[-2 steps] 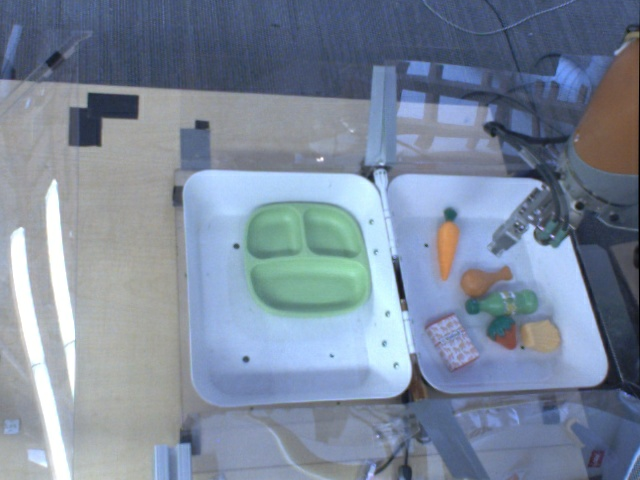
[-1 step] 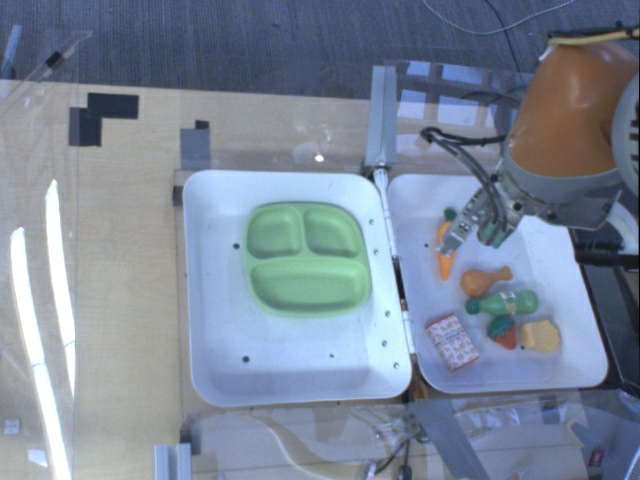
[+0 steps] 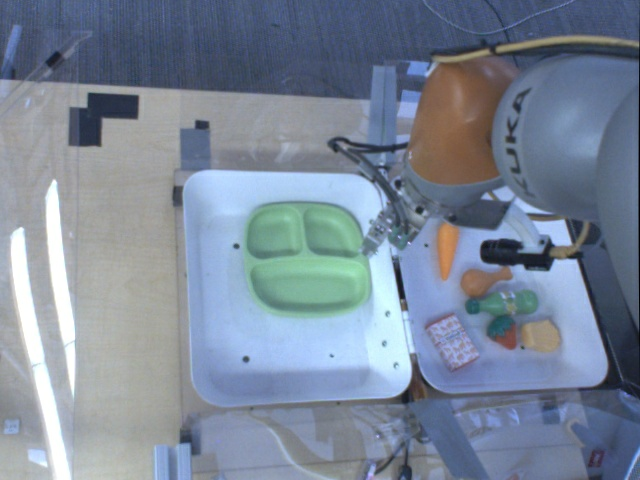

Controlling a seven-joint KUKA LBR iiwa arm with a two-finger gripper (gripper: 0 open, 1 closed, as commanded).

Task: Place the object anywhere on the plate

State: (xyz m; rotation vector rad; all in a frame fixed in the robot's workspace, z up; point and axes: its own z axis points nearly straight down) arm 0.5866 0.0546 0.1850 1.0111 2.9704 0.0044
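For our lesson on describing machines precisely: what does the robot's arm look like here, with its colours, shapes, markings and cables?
The arm has a rounded, glossy grey shell with dark lettering reading UKA on it. A bulging orange band sits above the wrist. Black cables loop beside the wrist towards the small metallic two-finger gripper, and a yellow cable runs along the top of the arm.

A robotics lab: wooden bench (image 3: 100, 298) with taped markers, white bins (image 3: 215, 368), loose cables (image 3: 500, 18), industrial arm (image 3: 560, 128).

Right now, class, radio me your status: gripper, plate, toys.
Gripper at plate's right edge, grip unclear. Toys in right bin: carrot, small box. Nothing blocking plate.
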